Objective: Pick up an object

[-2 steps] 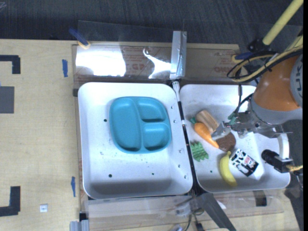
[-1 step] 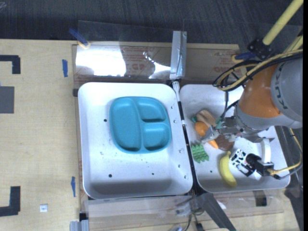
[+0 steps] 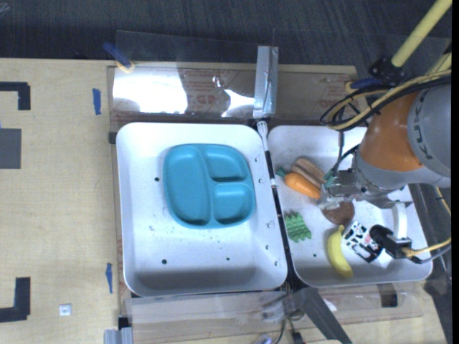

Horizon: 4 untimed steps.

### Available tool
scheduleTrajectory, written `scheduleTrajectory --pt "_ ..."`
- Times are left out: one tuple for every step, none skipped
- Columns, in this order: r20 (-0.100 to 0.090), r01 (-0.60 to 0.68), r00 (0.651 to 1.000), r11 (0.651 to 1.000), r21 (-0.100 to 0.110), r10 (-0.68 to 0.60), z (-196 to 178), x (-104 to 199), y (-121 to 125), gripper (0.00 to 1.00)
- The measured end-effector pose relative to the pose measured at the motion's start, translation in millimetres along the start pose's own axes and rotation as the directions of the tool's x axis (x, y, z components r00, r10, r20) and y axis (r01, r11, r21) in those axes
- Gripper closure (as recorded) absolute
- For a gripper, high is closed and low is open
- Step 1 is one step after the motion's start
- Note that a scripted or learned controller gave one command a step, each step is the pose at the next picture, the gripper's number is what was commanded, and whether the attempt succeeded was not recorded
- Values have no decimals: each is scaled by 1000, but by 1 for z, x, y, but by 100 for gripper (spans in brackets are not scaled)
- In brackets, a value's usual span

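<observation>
right bin (image 3: pixel 313 261) | pincer (image 3: pixel 332 187) is seen just beside toy carrot (image 3: pixel 302 185); its opening cannot be told | carrot judged light, stiff, slippery | best gripped across its thick middle

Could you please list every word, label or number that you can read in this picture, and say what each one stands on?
"KU": probably, in dark letters on the arm's grey casing, cut off by the picture's edge.
Faint reddish printing on the brown board at the back: too blurred to read.
Small white tag on the bench: too small to read.
Nothing else bears text.
</observation>
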<state>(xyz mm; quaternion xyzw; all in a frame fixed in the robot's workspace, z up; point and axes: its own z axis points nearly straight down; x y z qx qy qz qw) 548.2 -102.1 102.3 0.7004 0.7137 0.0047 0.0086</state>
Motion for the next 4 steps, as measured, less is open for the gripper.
scheduleTrajectory --pt "0 0 1000 1000 2 0 1 0 -1 0" --pt "-5 15 1000 1000 13 -15 16 7 45 0" --pt "-4 15 1000 1000 7 -15 4 6 47 100" --pt "-14 9 1000 999 47 -8 -77 88 89 100"
